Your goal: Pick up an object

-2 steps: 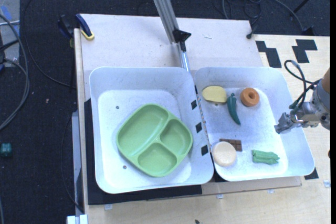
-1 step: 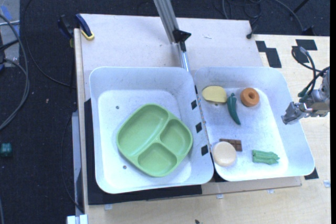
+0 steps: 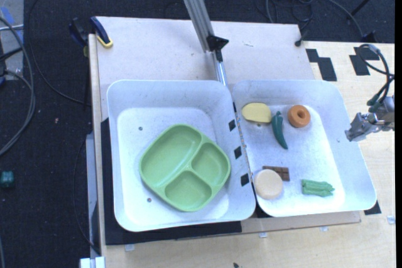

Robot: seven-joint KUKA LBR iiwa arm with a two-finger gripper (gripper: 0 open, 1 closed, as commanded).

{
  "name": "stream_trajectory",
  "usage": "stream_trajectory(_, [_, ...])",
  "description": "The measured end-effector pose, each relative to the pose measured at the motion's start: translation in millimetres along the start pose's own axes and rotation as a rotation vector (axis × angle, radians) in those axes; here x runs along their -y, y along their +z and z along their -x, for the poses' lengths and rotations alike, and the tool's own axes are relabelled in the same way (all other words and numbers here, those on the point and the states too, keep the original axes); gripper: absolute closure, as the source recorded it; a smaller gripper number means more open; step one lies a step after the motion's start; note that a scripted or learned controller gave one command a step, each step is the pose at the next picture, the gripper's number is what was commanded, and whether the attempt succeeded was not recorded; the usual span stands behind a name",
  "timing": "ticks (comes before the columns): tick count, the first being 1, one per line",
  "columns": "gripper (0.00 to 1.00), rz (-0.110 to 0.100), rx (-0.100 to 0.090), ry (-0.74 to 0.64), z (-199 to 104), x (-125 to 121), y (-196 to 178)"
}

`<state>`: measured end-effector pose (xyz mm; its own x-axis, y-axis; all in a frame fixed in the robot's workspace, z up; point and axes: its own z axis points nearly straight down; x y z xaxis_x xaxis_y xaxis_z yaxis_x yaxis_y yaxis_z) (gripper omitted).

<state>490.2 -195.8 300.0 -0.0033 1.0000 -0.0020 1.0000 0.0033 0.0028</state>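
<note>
Dark floor with loose cables seen around pale bench (image 3: 157, 47); two white bins side by side. Left bin (image 3: 125, 103) occupied by green divided plate (image 3: 184, 166). Right bin (image 3: 339, 135) holds yellow piece (image 3: 256, 112), orange ring (image 3: 299, 116), green pepper (image 3: 279, 130), brown block (image 3: 279, 172), cream disc (image 3: 269, 185), green leafy item (image 3: 317, 187). Tool (image 3: 364, 125) seen at far right, beside right bin's outer rim, over bench; nothing gripped. Finger state cannot be told. No legible writing.

cam: fixed overhead | slanted down | covers both bins (image 3: 119, 135)
</note>
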Motion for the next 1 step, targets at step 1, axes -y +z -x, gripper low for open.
stream_trajectory(1, [1.0, -0.003, -0.002, -0.003, -47.5, -6.2, 2.1])
